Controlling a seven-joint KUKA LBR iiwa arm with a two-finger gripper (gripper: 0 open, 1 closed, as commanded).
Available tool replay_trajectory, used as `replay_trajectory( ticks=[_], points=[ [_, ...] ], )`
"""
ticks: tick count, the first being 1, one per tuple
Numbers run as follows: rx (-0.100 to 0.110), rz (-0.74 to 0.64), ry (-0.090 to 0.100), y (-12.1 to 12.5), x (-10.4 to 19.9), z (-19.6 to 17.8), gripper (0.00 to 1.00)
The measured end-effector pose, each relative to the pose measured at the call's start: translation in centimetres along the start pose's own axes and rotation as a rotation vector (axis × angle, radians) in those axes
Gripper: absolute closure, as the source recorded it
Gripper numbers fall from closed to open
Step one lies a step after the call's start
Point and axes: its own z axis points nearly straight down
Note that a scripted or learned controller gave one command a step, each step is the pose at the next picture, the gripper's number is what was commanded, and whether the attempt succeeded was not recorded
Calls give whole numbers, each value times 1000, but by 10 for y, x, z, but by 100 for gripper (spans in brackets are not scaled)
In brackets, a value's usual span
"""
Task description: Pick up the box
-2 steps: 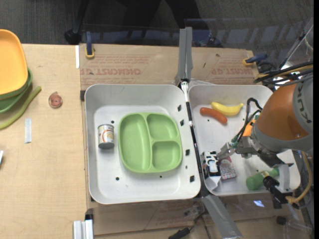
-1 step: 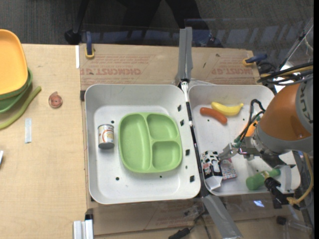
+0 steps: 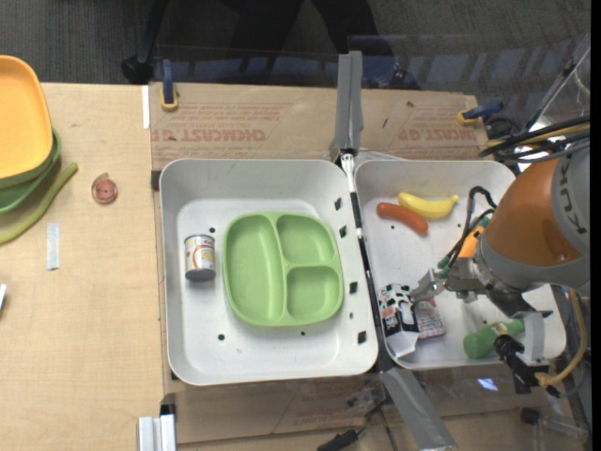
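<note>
the black-and-white cow-patterned box (image 3: 398, 310) lies flat, with the gripper (image 3: 434, 286), spread open, beside it.

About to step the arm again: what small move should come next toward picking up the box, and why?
Probably ease the tool slightly left and down. Its tip sits beside the small cow-patterned white-and-black carton box, which lies tilted against the left wall of the right white bin, and nothing shows the box between the fingers yet. The wall leaves little room, so keep it slow.
</note>
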Motion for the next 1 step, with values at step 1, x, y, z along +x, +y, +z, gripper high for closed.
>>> replay_trajectory(
  ticks=[1],
  points=[
    [-3,-552,3,1,-2,0,0]
  ],
)
